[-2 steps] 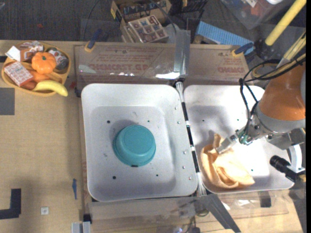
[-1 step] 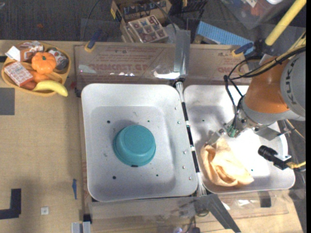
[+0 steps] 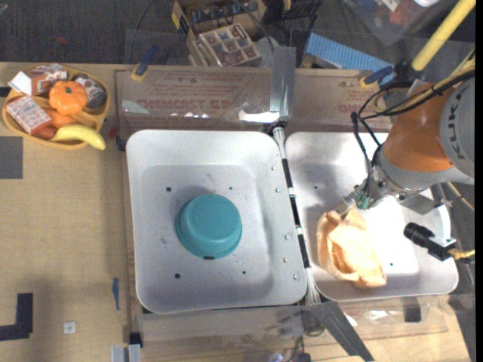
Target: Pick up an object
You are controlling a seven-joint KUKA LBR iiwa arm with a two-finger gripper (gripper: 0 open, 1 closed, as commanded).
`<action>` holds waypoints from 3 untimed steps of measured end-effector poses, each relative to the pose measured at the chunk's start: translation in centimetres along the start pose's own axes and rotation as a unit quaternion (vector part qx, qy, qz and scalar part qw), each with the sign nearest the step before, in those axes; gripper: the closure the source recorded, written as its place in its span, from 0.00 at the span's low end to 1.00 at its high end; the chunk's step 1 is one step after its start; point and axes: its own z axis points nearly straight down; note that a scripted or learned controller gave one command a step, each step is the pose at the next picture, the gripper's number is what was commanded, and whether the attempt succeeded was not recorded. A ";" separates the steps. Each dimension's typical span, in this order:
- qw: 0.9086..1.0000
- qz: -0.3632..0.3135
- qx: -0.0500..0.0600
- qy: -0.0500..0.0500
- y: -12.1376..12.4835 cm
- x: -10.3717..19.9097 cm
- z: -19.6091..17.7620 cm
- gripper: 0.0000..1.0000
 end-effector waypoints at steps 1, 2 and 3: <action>0.998 -0.068 0.004 0.003 0.9 -2.3 -6.0 1.00; 0.998 -0.068 0.004 0.003 0.9 -2.3 -6.0 0.00; 0.998 -0.068 0.004 0.003 0.9 -2.3 -6.0 0.00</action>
